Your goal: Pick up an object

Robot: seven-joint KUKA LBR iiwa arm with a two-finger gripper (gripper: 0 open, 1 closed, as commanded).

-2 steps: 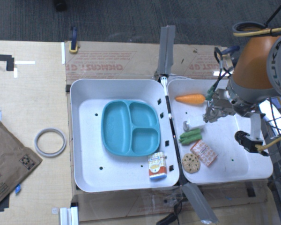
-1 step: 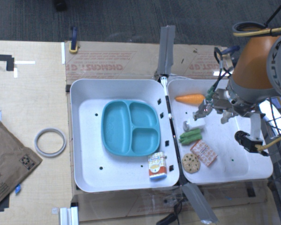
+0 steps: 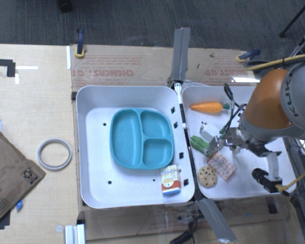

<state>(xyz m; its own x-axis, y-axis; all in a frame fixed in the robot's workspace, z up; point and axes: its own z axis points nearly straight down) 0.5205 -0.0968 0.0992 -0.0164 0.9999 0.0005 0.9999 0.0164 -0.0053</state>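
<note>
In the right bin (image 3: pixel 244 187) lie an orange carrot (image 3: pixel 207 107) at the back, a green leafy piece (image 3: pixel 197 143) by the left wall, a round chocolate-chip cookie (image 3: pixel 207 176) and a red-and-white patterned packet (image 3: pixel 223 166) at the front. My gripper (image 3: pixel 212 144) reaches in from the right and sits low over the bin's middle. It is just right of the green piece and above the packet. The arm's orange band (image 3: pixel 267 105) rises behind it. Nothing shows as held.
The left bin (image 3: pixel 91 151) holds a teal divided plate (image 3: pixel 141 138) and a small red-and-white carton (image 3: pixel 171 180) at its front right corner. A tape ring (image 3: pixel 54 153) and a brown cardboard box (image 3: pixel 7 179) lie on the bench to the left.
</note>
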